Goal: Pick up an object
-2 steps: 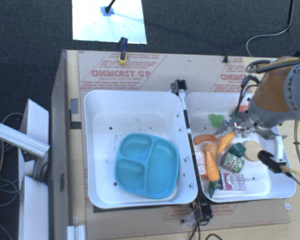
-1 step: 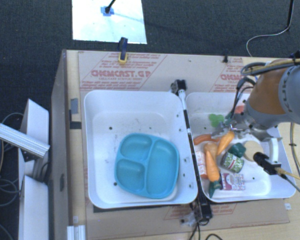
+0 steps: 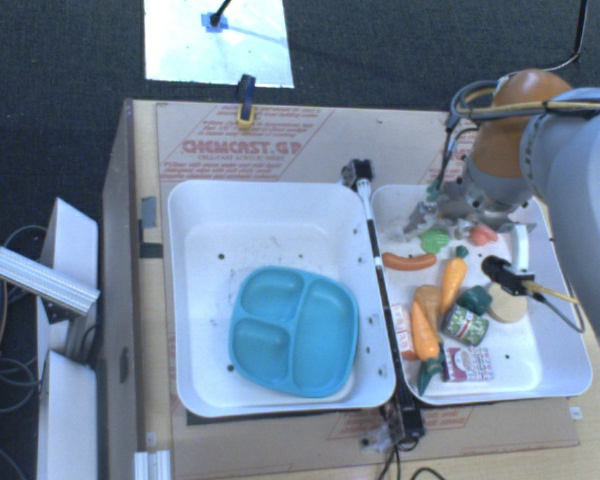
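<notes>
Over the right bin: the grey arm with its orange band reaches in from the right, its hand point(image 3: 432, 211) low over the bin's far part
Hand state: cannot tell — the tip is blurred against the bin floor
Landmark: right bin point(image 3: 570, 373), white and shallow, on the table point(image 3: 270, 133)
Green piece point(image 3: 435, 239): just below the hand, near the far end of the right bin
Sausage point(image 3: 408, 261): by the bin's left wall, nearer than the green piece
Carrots: one point(image 3: 453, 281) mid-bin, tilted; another point(image 3: 423, 330) toward the bin's near-left part
Green can point(image 3: 465, 324): mid-bin, just right of the nearer carrot
Red-and-white packet point(image 3: 467, 364): at the bin's near edge
Red piece point(image 3: 483, 235): far part of the bin — right of the green piece
Blue tray point(image 3: 294, 332): left of the right bin, lying in the neighbouring bin point(image 3: 205, 218)
</notes>
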Robot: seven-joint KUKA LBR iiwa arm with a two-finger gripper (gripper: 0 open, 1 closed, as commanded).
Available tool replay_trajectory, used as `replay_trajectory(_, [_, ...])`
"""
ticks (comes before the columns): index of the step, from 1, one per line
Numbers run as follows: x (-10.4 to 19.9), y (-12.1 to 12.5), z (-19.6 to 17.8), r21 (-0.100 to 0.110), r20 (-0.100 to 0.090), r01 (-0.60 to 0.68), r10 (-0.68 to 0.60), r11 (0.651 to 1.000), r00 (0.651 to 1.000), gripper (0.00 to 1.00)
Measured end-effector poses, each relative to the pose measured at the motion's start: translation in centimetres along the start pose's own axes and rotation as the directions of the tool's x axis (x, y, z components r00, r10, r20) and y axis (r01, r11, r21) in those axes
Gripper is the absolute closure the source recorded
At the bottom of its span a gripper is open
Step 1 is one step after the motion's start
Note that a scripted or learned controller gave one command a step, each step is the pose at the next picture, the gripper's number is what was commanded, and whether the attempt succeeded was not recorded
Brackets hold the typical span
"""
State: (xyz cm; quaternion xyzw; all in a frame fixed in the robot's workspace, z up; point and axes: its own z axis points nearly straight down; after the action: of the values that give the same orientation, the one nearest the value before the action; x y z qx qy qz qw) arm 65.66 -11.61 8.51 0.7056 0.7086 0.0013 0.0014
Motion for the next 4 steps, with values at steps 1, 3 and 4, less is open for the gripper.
replay_trajectory(1, [-1.6, -5.1, 0.1, 0.003, 0.001, -0.003, 0.003, 1.000, 1.000, 0.00])
replay_trajectory(3, [-9.0, 1.3, -10.9, -0.005, 0.004, -0.002, 0.002, 1.000, 1.000, 0.00])
replay_trajectory(4, [-9.0, -2.4, 0.1, 0.002, 0.000, -0.003, 0.003, 1.000, 1.000, 0.00])
